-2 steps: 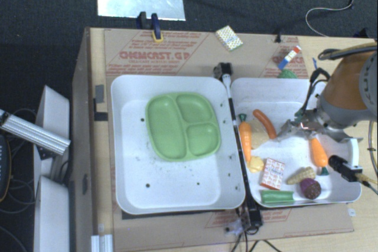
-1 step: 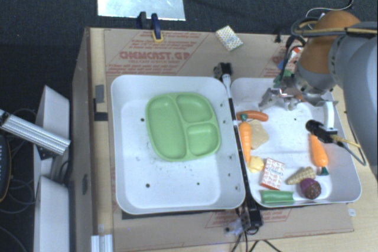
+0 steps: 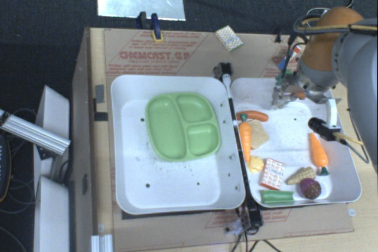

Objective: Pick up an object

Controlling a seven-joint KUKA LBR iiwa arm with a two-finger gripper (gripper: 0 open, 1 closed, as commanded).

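A green divided plate [image 3: 182, 126] is sitting in the left bin [image 3: 127, 186], toward the middle of the frame, and nothing else is lying there with it. Moving right across the divider, the right bin [image 3: 348, 183] is holding all the small food pieces: a sausage [image 3: 254, 116] lying crosswise near the divider, a carrot [image 3: 245, 137] just below it running top to bottom, a pale wedge [image 3: 258, 134] touching that carrot, a red-and-white packet [image 3: 272, 173] lower down, a green strip [image 3: 276, 197] along the bin's bottom edge, a dark purple ball [image 3: 310, 188] and a second carrot [image 3: 319, 151] standing nearly upright in the frame at the right. The gripper [image 3: 283, 94] is hanging over the bin's upper part, in the upper right of the frame, with bare white floor beneath it; whether it is open or closed, I cannot tell from here, and nothing is showing in it. The closest piece looks to be the sausage, lying below and to the left of the gripper, with its long axis running left to right. To take it, I would judge the arm needs to be shifting down-left and closing across that axis.
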